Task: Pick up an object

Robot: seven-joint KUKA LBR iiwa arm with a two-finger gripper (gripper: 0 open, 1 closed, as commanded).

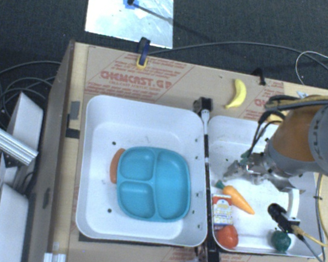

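Hovering just above the carrot (pixel 239 198), the gripper (pixel 239 169), fingers spread, should pinch that light, stiff, slippery toy mid-body.

Robotics lab or test bench. Evidence: grey robot arm (pixel 327 139) reaching over two white bins (pixel 154 117) set on a cardboard-lined bench (pixel 159 78); loose cables (pixel 13 74) trailing across dark carpet (pixel 35 10); toy food props, including a plastic banana (pixel 238 94).

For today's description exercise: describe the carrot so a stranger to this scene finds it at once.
Start at the right white bin, under the grey arm. Near its middle lies the carrot, just below the gripper. It is long, orange and tapered, unlike the round tomato and small carton beneath it.
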